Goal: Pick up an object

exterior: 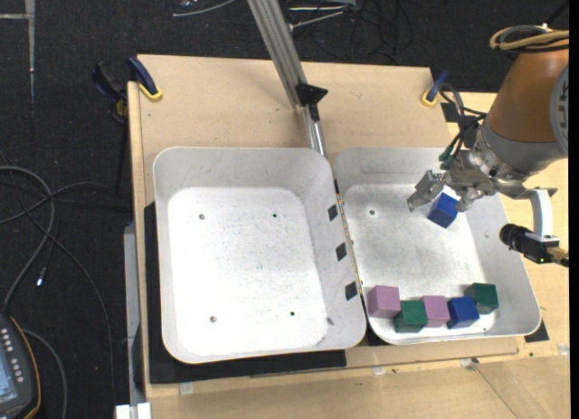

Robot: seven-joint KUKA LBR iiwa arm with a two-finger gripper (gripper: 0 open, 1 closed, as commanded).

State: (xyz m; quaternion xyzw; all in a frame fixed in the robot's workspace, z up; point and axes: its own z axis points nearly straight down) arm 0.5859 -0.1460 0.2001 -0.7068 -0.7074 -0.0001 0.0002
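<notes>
Reaching in from the right side of the frame, the grey arm with its orange band is carrying its gripper (438, 198) over the upper middle of the right-hand bin (380, 182). A blue cube (442, 211) is sitting between the jaws, tilted on one corner, and the jaws are looking closed on it from both sides. The cube seems to be hanging clear of the bin floor rather than resting on it, though the slanted view is making the height hard to judge.

Along the lower edge of the same bin, a row of other blocks is lying close together: a pink cube (384, 299) at the left end, then a green cube (412, 315), a second pink cube (435, 309), a darker blue cube (462, 310) and another green cube (485, 296) at the right end. These are lying well apart from the gripper.

The left-hand bin (181, 173) is sitting just beside the right one on the wooden surface (226, 100), in the middle left of the frame.

As a judgement, the task is looking largely done: one object is gripped and apparently lifted. What is left is keeping the grip secure, since the cube's tilt is suggesting it could slip.
</notes>
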